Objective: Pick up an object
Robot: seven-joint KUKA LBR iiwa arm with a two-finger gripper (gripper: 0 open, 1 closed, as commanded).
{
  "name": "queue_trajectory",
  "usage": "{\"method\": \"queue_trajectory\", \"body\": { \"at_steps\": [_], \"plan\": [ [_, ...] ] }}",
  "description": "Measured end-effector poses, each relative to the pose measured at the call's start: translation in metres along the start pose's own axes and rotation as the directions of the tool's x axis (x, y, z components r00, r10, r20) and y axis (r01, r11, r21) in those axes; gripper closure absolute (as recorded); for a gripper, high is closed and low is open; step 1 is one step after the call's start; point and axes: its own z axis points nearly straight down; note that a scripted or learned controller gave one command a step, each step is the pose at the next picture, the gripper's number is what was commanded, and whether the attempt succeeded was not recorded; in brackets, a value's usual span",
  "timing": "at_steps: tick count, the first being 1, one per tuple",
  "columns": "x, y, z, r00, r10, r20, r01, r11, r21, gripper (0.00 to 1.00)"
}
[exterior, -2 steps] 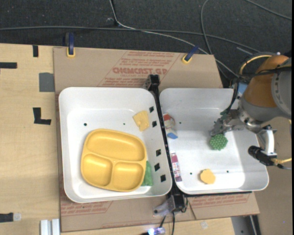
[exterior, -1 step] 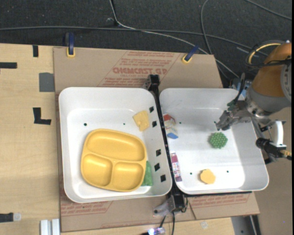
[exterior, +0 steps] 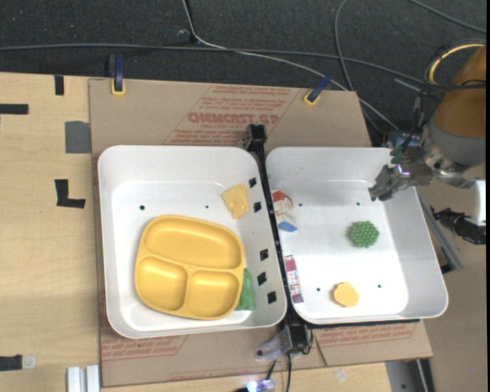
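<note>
Green bumpy ball lies mid right bin, well apart from the end effector near the far rim; its state: cannot tell. Risk: the ball rolls from a descending grasp, or contact strikes the bin wall.

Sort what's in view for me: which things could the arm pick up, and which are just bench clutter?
Pick candidates:
green ball, right bin
yellow disc, right bin
yellow wedge, left bin
yellow divided tray, left bin
gripper, over the right bin's far right edge

Just lying about:
black cables behind the bins
cardboard sheet under the bins
blue clamps
</note>
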Motion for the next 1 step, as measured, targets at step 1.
{"method": "queue_trajectory", "body": {
  "at_steps": [1],
  "plan": [
    [0.0083,0.0064,-0.0584,1.000,0.000,0.001,0.000,1.000,-0.001,1.00]
  ]
}}
